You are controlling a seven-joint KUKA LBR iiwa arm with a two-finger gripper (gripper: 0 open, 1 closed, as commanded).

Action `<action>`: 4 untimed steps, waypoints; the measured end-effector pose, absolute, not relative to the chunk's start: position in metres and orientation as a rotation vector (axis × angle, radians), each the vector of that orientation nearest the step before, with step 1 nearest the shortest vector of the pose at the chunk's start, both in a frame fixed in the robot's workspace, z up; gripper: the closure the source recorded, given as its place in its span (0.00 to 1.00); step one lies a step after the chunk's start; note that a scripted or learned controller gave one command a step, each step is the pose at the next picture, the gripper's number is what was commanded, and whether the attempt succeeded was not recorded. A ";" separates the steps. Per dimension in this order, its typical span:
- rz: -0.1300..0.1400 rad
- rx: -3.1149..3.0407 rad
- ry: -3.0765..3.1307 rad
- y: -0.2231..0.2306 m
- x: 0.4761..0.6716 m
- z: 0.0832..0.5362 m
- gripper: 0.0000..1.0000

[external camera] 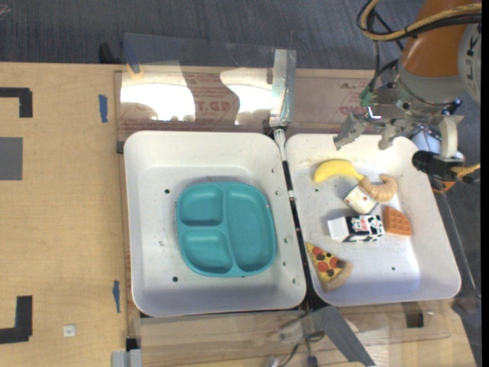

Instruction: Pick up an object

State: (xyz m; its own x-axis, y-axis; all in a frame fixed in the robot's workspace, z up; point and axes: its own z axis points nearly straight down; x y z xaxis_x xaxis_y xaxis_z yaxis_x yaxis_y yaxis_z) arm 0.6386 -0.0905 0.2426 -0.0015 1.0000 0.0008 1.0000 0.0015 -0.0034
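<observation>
Candidate objects: a loose cluster is catalogued in the right bin (428,281), right of the frame's centre. A yellow banana (336,170) lies at the cluster's upper left. A croissant (380,187) is set just to its right, touching or nearly touching a small cream-coloured item (358,199) below it; that item is too small to identify. A black-and-white carton (361,226) lies below these, with a waffle (396,222) just beside it on the right. A pizza slice (329,264) is set apart at the bin's lower left, near the wall.

End effector (368,136): it is held above the upper edge of the right bin, above and slightly right of the banana. Its two fingers are seen spread apart, with nothing between them. No object is touched.

Step in hand: judged to be the approach; no grasp is yet made.

Next move: a target is to be chosen and a descent made. The banana is judged the nearest candidate and has free space on its upper and left sides. The croissant, carton and waffle are crowded, so a finger could be blocked by a neighbour.

Surroundings: the left bin (145,205) holds a teal divided tray (227,228). Both bins rest on the surface (61,205).
</observation>
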 end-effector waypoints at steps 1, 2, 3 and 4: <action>0.014 -2.275 -2.155 -0.149 0.664 0.161 0.00; 0.009 -2.330 -2.098 -0.193 0.665 0.120 0.00; 0.003 -2.331 -2.107 -0.191 0.668 0.133 1.00; 0.004 -2.330 -2.106 -0.191 0.667 0.132 0.00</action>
